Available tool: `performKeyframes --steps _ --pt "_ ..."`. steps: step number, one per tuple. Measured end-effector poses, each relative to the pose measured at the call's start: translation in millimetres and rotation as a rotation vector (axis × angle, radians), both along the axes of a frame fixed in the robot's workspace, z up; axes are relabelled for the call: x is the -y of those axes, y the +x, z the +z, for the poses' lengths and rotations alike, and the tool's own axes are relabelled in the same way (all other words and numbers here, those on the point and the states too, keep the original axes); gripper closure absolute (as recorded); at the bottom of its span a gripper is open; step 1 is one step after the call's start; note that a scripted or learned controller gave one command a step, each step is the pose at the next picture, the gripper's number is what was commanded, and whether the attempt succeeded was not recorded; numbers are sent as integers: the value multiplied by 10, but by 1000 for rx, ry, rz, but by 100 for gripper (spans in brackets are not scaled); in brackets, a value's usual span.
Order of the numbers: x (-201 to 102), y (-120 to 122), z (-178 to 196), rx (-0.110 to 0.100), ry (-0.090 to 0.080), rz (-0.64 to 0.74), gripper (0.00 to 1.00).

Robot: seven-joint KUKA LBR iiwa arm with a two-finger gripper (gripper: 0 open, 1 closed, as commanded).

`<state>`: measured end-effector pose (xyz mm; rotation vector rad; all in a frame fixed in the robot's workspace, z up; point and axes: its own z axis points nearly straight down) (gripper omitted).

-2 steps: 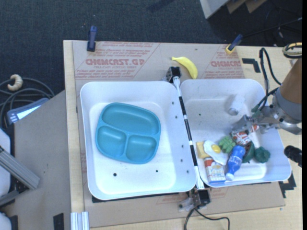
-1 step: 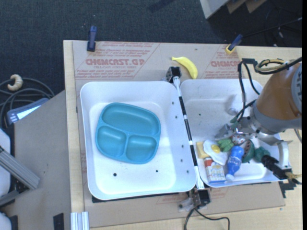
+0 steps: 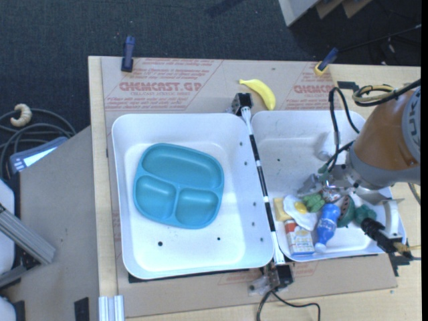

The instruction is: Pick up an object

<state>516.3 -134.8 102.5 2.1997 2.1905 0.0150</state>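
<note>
1. Sitting low over the right bin (image 3: pixel 287 136), the gripper (image 3: pixel 332 191) is in a heap of small things.
2. I cannot tell how its jaws stand (the heap hides them).
3. The blue bottle (image 3: pixel 326 223) lies in that heap near the front wall. It looks light, hard and slippery, so grab it across the middle.
4. A blue tray (image 3: pixel 178 185) rests in the left bin (image 3: pixel 127 139).

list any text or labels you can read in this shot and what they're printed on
"CHEMCAST GP": red print on the brown protective sheet behind the left bin.
"CHEM...": the same print repeats behind the right bin, cut off by the arm.
Smaller red lines around both prints: too blurred to read.
Labels on the blue bottle and the carton beside it: too small to read.
</note>
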Motion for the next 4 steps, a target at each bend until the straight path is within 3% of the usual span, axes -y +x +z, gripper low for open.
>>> performKeyframes --steps 1,2,3,4 --pt "-5 10 117 3 1 0 100" --pt "-6 8 116 3 1 -1 0" --pt "-204 -278 -131 -13 12 3 0" --pt "-217 -329 -76 -28 17 2 100"
